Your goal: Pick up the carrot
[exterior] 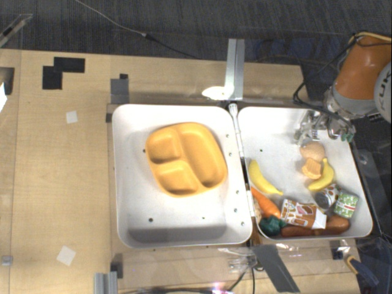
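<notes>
The carrot [265, 204] is orange with a green top and lies in the right bin [275, 127] near its front left corner, beside a banana [263, 179]. My gripper [323, 127] hangs over the bin's back right part, well behind and to the right of the carrot. It sits just above a tan bread-like piece [312, 150]. Nothing shows between its fingers.
The left bin [131, 164] holds a yellow divided plate [184, 158]. The right bin also holds a second banana [324, 177], an orange wedge [312, 168], a juice carton [302, 212], two cans [339, 202] and a sausage [315, 229]. The arm comes in from the upper right.
</notes>
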